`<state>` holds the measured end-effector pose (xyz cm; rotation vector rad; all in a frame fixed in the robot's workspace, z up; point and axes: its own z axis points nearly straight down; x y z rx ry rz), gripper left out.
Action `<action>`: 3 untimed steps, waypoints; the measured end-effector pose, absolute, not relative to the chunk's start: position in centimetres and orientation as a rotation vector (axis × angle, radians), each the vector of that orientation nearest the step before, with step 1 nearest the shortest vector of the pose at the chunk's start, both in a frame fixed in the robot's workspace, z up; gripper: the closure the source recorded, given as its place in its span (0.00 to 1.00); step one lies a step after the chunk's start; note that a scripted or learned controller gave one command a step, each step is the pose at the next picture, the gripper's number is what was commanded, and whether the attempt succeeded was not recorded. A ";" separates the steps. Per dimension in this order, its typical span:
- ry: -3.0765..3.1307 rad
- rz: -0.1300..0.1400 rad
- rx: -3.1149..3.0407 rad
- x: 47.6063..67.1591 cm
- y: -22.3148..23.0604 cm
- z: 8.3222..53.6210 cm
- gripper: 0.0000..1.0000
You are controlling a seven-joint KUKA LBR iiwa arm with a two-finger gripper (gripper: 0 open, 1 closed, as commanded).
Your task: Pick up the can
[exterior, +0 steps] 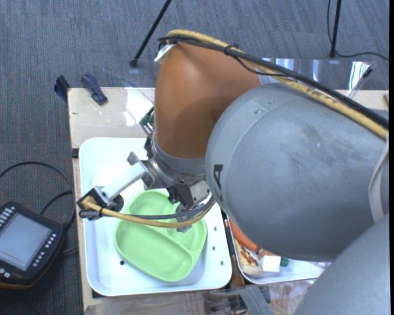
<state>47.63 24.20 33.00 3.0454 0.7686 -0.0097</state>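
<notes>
camera view: looks down at a slant on the bench [98, 113] and both white bins.
arm: the grey body [295, 169] bulks across the right and middle, very near the lens; the orange band [190, 104] sits above the wrist, which comes down over the left bin.
gripper [184, 209]: low over the left bin, above the upper right edge of the green plate; the wrist hardware hides it from above, so whether it is spread or closed cannot be told, and nothing can be seen held in it.
yellow hose [151, 222]: runs in a shallow curve from the wrist leftward across the top of the plate, ending at a black fitting near the bin's left wall.
white bracket [118, 182]: juts from the wrist toward the left, just above that fitting.
left bin [92, 169]: lies on the left part of the bench, its rim whole on the left and lower sides.
green plate [157, 251]: a divided dish lying flat in the lower half of the left bin, near the bottom wall.
right bin [282, 277]: just beside the left bin, mostly under the arm; its lower left corner holds an orange item [245, 240] and a small white block [270, 262], close together.
can: its place cannot be told; the arm covers much of both bins.
blue clamps [92, 87]: on the bench's far left corner.
teach pendant [16, 241]: on the carpet left of the bench, its cable looping behind it.
</notes>
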 end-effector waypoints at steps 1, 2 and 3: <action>0.304 -0.001 3.124 47.7 24.2 36.7 0.00; 0.458 -0.002 3.106 54.4 24.3 43.6 0.00; 0.307 -0.007 3.125 63.3 24.2 43.5 0.00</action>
